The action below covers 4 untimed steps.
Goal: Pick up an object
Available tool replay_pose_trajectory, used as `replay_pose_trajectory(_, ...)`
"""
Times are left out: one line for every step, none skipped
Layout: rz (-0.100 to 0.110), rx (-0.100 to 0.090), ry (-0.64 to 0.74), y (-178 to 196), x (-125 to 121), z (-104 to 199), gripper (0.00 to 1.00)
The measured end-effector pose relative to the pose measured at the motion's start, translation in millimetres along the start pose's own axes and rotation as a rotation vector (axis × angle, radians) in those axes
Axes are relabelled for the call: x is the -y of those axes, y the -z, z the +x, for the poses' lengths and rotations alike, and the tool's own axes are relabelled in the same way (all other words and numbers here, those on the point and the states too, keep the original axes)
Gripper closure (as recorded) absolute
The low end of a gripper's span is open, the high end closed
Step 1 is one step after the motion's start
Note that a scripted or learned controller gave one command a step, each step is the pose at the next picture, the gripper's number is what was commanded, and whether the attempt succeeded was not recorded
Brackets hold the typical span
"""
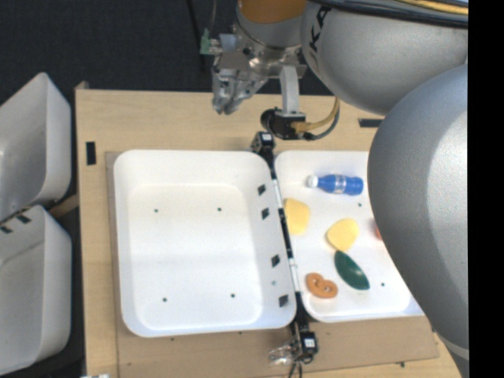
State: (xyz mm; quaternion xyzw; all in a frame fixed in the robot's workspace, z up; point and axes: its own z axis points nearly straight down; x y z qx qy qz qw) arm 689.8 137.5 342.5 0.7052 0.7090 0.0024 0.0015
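Above the bench's far edge the gripper is hanging over bare wood, off both bins, nothing showing between its fingers; whether they are open or closed I cannot tell. Two white bins are sitting side by side: left bin, right bin holding five things — one blue bottle lying flat, two yellow pieces, one dark green piece, one orange ring-like piece. The arm is covering the right bin's right side, where a reddish sliver is peeking out, too hidden to identify.
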Motion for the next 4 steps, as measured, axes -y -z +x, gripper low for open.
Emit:
replay_pose_trajectory(-0.002, 0.000, -0.002, 66, 0, 19, 1.00)
replay_pose_trajectory(0.002, 0.001, -0.002, 105, 21, 44, 1.00)
replay_pose_trajectory(0.000, 0.002, -0.001, 135, 14, 46, 1.00)
replay_pose_trajectory(0.006, 0.006, -0.015, 114, -1, -56, 1.00)
